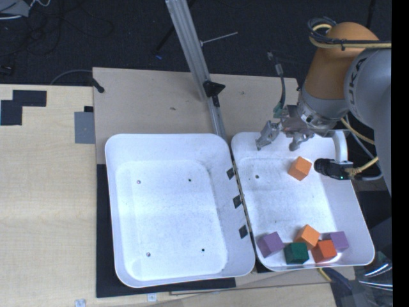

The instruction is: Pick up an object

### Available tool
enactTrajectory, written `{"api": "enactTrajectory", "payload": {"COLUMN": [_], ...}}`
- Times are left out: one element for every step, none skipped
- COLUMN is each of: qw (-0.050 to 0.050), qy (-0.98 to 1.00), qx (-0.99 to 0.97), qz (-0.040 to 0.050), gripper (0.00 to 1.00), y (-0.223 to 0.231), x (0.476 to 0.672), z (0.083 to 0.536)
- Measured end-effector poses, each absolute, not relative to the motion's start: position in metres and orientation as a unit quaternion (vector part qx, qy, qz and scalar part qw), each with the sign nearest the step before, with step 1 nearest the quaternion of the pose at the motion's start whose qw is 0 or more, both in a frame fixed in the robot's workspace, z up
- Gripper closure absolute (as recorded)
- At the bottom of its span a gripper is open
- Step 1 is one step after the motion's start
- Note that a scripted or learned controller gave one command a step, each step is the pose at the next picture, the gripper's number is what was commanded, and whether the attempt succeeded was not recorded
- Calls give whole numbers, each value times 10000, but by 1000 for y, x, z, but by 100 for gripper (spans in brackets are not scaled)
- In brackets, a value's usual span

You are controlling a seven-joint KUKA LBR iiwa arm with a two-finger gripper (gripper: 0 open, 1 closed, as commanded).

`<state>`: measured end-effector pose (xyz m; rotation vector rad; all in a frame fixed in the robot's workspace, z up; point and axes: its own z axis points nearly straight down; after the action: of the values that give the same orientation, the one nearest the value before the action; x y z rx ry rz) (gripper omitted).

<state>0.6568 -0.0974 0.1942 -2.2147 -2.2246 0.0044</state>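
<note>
Green cube (296,253) among four blocks, lower right of frame.
We see the gripper (282,137) spread wide, holding nothing, beside an orange cube (300,168).

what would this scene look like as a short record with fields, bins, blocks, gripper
bins: left white bin and right white bin, side by side
lone block: orange cube, upper part of the right bin
cluster: two purple cubes, dark green cube, two more orange cubes, near edge of the right bin
gripper: open, above the right bin's far end, holding nothing
</note>
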Motion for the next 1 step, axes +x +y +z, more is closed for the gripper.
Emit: {"api": "enactTrajectory", "payload": {"qw": [0], "qy": [-7045], "qx": [-7097], "qz": [21], "gripper": [0], "y": [-197], "x": [609], "z": [227]}}
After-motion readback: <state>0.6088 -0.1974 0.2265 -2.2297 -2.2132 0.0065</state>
